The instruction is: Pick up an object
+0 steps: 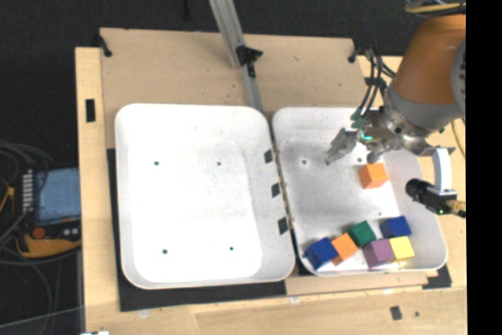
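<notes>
I am hovering my claw (pixel 345 149) over the right bin (pixel 314 192), fingers spread and grasping nothing, just beside a lone orange block (pixel 373 175). The other blocks are crowding the near corner; descending off-centre, I am risking nudging the orange block away.

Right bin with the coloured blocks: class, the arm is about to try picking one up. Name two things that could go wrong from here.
1. The gripper sits beside the lone orange block, not over it; closing here would likely grab nothing.
2. The other blocks, such as the green block and purple block, are packed together at the right bin's near edge, so the jaws may jam or shove neighbours.
</notes>
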### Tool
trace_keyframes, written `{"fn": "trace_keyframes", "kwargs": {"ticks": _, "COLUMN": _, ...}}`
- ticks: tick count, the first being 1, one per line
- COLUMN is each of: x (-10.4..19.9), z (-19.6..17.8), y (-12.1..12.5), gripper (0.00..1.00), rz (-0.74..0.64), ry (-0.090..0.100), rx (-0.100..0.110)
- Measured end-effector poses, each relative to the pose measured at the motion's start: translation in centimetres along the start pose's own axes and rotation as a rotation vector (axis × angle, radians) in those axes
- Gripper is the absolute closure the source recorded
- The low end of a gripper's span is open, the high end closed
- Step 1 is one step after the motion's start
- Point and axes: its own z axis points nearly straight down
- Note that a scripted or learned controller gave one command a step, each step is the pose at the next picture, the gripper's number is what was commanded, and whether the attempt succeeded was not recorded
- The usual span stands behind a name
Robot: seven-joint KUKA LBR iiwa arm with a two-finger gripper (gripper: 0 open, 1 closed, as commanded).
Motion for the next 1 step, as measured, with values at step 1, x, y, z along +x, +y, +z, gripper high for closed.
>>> {"fn": "trace_keyframes", "kwargs": {"ticks": 1, "x": 0.08, "z": 5.41, "y": -1.05, "gripper": 0.0, "rz": 0.002, "ry": -0.002, "rx": 0.006}}
